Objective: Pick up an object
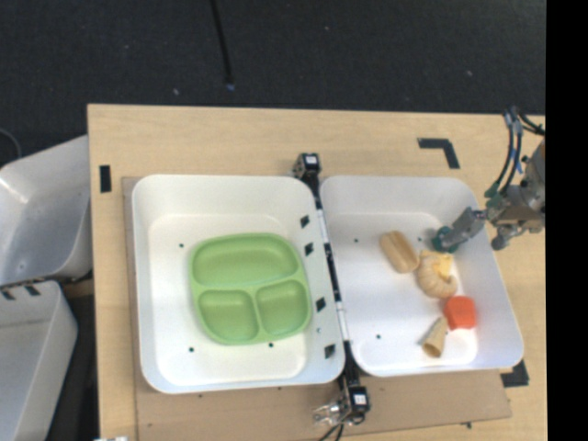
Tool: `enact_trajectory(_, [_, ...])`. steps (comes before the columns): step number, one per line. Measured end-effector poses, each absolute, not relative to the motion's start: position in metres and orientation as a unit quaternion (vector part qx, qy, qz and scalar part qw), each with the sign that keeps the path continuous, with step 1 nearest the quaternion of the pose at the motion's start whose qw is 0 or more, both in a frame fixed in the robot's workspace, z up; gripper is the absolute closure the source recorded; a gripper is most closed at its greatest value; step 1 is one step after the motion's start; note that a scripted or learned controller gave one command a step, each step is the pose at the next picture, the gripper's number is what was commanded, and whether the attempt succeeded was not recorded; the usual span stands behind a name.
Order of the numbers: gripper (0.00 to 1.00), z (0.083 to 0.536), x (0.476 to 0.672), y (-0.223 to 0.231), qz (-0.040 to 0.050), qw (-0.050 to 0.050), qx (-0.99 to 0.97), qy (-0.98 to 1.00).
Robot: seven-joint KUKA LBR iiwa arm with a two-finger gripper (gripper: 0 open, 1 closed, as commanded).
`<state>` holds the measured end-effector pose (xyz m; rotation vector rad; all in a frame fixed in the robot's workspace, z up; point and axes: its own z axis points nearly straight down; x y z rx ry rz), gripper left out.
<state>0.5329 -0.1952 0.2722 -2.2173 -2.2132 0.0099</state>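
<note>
Objects lie clustered in the right bin (367, 200), a tan roll (400, 251), a yellowish lump (436, 274), an orange block (461, 312) and a small cone (435, 338), while my gripper (469, 228) hangs just beside the lump, fingers spread with nothing between them, the green tray (248, 288) in the left bin (147, 246).

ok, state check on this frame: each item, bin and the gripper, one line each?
green divided plate: flat in left bin, nothing on it
tan roll: lying in right bin, free
pale pastry: touching the roll's lower right
orange-red block: resting alone
tan cone: on its side
gripper: low over right bin's upper right, holding nothing visible
</note>
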Motion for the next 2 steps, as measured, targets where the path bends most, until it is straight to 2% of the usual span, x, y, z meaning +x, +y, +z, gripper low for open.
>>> enact_trajectory(1, [0.0, 0.278, 0.535, -0.195, 0.0002, -0.001, -0.707, -0.708])
enact_trajectory(2, [0.0, 0.229, 0.538, -0.205, 0.0012, 0.0, -0.707, -0.707])
